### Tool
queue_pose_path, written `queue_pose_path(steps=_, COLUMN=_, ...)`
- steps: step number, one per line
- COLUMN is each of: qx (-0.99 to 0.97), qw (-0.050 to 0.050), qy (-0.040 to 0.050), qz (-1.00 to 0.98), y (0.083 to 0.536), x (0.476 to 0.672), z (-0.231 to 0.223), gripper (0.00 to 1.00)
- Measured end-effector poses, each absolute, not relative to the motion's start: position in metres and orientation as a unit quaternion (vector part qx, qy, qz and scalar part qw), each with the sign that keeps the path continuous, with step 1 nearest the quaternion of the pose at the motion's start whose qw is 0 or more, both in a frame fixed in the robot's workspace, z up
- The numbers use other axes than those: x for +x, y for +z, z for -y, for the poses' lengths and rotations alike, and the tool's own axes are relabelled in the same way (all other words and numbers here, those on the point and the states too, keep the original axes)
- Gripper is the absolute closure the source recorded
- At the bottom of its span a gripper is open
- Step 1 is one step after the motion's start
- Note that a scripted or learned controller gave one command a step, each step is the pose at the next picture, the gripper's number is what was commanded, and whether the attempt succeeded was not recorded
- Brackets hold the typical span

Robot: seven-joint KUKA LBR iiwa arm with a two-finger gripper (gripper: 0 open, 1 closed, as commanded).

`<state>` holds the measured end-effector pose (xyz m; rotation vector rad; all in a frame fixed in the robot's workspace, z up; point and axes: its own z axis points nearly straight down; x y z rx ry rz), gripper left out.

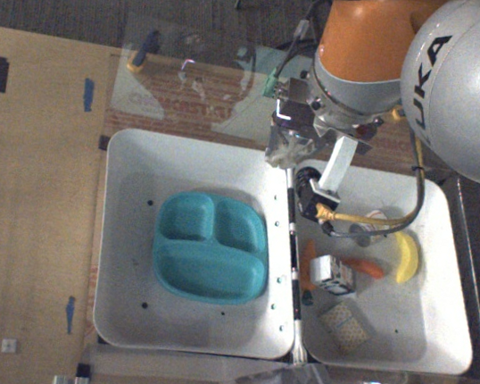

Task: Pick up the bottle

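A small grey and white container [333,274], possibly the bottle, lies on its side in the middle of the right bin [441,345]. An orange stick [365,268] lies against it. My gripper [284,153] hangs at the back of the bins, over the divider between them. It is well behind and to the left of the container, and nothing shows in its grasp. The wrist and arm hide the right bin's back left corner.
A teal divided plate [210,247] fills the middle of the left bin [124,213]. The right bin also holds a yellow banana [405,258], a tan speckled block [343,326] near the front, and a second orange piece [306,277] by the divider.
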<state>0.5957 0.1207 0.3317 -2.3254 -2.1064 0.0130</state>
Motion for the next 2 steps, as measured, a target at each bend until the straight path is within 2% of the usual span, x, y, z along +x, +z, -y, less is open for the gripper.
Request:
queue_pose_path(steps=1, qx=-0.734, qw=0.001, qy=0.0026, qz=0.68, y=0.39, x=0.601, z=-0.177, gripper=1.0)
queue_pose_path(steps=2, qx=-0.725, qw=0.002, qy=0.004, qz=0.688, y=0.332, x=0.552, z=-0.191, gripper=1.0)
